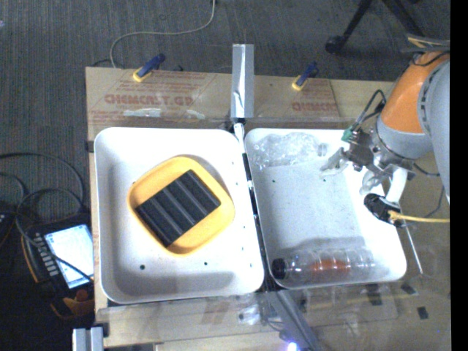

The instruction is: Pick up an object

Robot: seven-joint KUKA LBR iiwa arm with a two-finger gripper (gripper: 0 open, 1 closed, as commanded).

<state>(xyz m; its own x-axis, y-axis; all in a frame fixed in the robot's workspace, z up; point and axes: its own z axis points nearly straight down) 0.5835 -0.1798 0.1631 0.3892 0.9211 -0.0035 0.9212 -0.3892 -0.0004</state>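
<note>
While two shallow white bins sit side by side on the worktop [102, 93], their contents differ in count. One bin, the left bin [110, 196], fills the centre-left of the frame and holds a single thing: a yellow tray-like object [183, 205] with a black ribbed insert, lying tilted near the bin's middle. The right bin [322, 218] holds two things. One is a crumpled piece of clear plastic [289, 148] in its upper left corner, against the top wall. The other is a clear plastic bottle [325, 264] with a dark cap and a reddish band, lying on its side along the bottom wall, cap toward the divider between the bins.

At the right of the frame the grey arm with its orange band [409, 108] reaches over the right bin's upper right edge. Its hand [347, 156] hovers just above that corner, apart from the bottle and just right of the clear plastic; whether it is apart or together I cannot tell.

Two yellow-and-blue clamps [148, 66] pin the cardboard at the top of the frame, one upper left and one upper centre-right. One tablet-like device [66, 251] lies on the floor at lower left.
</note>
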